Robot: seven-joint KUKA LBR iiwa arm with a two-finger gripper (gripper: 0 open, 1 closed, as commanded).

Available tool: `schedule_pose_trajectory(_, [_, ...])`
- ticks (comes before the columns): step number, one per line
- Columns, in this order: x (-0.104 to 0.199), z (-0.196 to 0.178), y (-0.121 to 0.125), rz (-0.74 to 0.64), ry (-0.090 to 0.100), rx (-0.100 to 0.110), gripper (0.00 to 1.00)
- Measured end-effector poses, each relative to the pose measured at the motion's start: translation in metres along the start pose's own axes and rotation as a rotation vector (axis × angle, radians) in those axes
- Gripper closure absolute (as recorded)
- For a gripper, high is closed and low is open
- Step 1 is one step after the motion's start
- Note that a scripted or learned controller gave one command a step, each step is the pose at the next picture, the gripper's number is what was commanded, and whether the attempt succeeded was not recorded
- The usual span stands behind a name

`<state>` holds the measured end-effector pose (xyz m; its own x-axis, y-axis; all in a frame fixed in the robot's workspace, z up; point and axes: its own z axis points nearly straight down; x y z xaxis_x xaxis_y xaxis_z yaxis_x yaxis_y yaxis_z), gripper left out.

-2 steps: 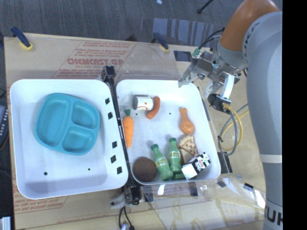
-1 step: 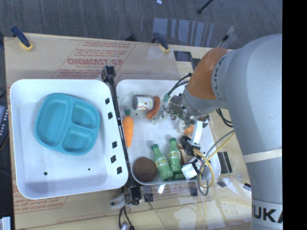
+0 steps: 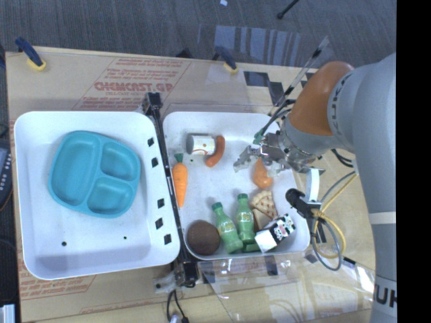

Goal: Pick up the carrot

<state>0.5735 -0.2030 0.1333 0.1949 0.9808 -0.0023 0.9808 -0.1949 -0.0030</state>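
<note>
Hovering over right bin [image 3: 202, 121], gripper [image 3: 259, 161] sits by an orange fruit [image 3: 262, 174]; grip state can't tell.
Carrot [image 3: 180, 182] lies along right bin's left wall, apart from gripper; can [image 3: 199, 144], sausage [image 3: 215, 151], bottles [image 3: 234, 227] nearby. Left bin [image 3: 40, 247] holds blue tray [image 3: 94, 173], free floor below it.

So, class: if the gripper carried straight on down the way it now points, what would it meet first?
Probably the small orange item lying just under the gripper, not the carrot, which lies apart at the bin's left wall. Depth is hard to judge from above.
</note>
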Motion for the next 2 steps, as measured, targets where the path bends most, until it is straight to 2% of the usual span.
schedule_pose_trajectory(1, [0.01, 0.036, 0.028, -0.103, 0.004, -0.012, 0.0])
schedule_pose_trajectory(2, [0.005, 0.039, 0.009, -0.306, 0.003, -0.004, 0.0])
